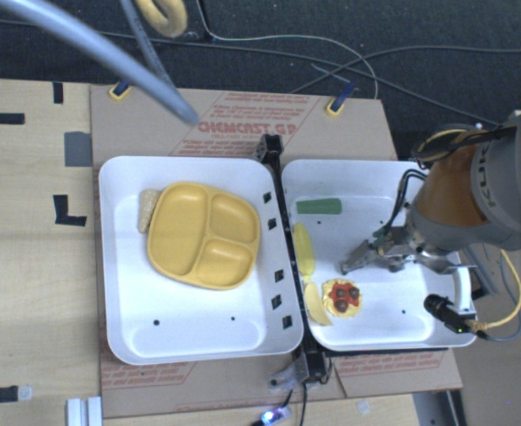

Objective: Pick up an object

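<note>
Bins of shallow white plastic sit side by side on a sheet of printed cardboard, the left bin [127, 327] and the right bin [393, 331] meeting at a black divider. In the left bin a yellow compartment plate [203, 235] lies tilted, with three sections, and a tan sponge-like piece [146, 209] peeks out from under its left edge. The right bin holds a green flat bar [319, 207] near its upper left, a pale yellow banana-like piece [304, 252] along the left wall, and a small round toy pizza [342, 298] with red and dark toppings lower down; a yellow wedge [314, 303] touches its left side. The arm [473, 193], grey with an orange band, reaches in from the right, and its gripper [359, 257] sits low in the middle of the right bin, just above the toy pizza and apart from it. Its fingers appear pressed close together, pointing left, with nothing visible between them. The banana-like piece lies to the left of the fingertips, near but not touching.
</note>
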